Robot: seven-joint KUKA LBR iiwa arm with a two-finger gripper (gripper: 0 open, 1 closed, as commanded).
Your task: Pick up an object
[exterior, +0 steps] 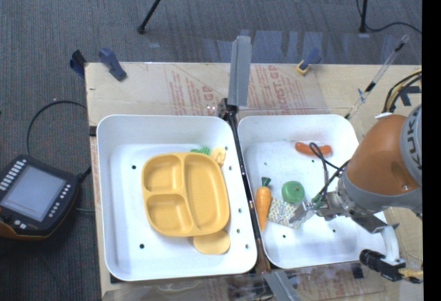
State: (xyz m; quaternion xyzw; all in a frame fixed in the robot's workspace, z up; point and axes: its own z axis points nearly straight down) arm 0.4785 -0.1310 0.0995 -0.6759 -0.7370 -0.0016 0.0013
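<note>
Patterned packet (281, 211) in the right bin (344, 129) is being approached by the gripper (301, 214); finger state cannot be told; closing is needed next.

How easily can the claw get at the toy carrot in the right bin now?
Probably yes. The claw hangs low in the right bin, close beside the carrot. A small patterned piece and a green round toy lie between them, yet the carrot's top looks uncovered.
</note>
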